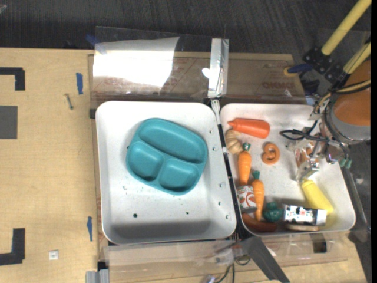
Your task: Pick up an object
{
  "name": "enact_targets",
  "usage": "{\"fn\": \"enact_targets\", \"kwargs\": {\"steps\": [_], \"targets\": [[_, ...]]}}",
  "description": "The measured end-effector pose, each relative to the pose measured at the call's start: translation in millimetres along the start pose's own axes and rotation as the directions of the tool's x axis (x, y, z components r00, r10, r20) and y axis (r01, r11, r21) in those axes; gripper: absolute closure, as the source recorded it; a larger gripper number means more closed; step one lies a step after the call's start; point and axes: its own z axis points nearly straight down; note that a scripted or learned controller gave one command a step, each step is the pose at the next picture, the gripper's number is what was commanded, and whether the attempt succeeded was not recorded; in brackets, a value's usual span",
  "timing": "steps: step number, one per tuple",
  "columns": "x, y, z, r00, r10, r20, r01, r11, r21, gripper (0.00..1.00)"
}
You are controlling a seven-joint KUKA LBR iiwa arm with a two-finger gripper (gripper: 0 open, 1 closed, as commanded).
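Observation:
The right bin [283,114] holds several toy foods. A big orange carrot [249,126] lies at the back left, with a beige piece [233,140] just below it. A small pretzel [270,153] sits near the middle. Two small carrots [244,165] [257,193] and a red-and-white can [246,198] line the left wall. A yellow piece [316,195], a white tube [304,215] and a green piece [272,212] lie at the front. My gripper [308,159] hangs low over the right side of this bin, just above the yellow piece and right of the pretzel.
The left bin [112,158] carries a teal divided plate [167,154]. The arm's orange band [353,109] and loose cables [297,135] crowd the right bin's right rim. Yellow poles [347,19] stand at the back right. A clear plastic sheet [135,66] lies behind the left bin.

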Motion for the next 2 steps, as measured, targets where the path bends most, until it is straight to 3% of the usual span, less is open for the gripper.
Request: {"fn": "enact_targets", "kwargs": {"steps": [1, 2], "targets": [[66, -3, -1, 0.994, 0.112, 0.001, -0.112, 0.994, 0.000, 0.00], [97, -1, -5, 0.967, 0.254, 0.024, -0.254, 0.967, -0.006, 0.00]]}}
